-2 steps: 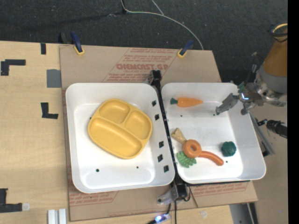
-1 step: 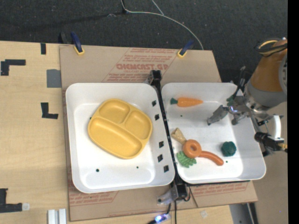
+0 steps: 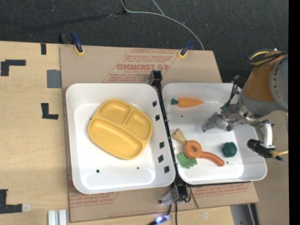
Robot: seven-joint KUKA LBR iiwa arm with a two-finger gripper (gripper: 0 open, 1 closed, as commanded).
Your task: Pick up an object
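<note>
Right, my hand (image 3: 213,122) hovers in the right bin (image 3: 243,170), fingers apart and holding nothing. The carrot (image 3: 190,102) lies at the far left of it: light, stiff, probably slick plastic, so I'd pinch across its thick middle.

**Pale wood counter against dark carpet**

A light wooden counter (image 3: 28,139) carries a brown cardboard sheet (image 3: 140,62) printed with red lettering, held at its far edge by two blue-and-yellow clamps (image 3: 77,45). Black tape marks (image 3: 47,111) dot the wood. Beyond lies dark carpeted floor (image 3: 56,8), crossed by a thin pale cable (image 3: 180,25).
</note>
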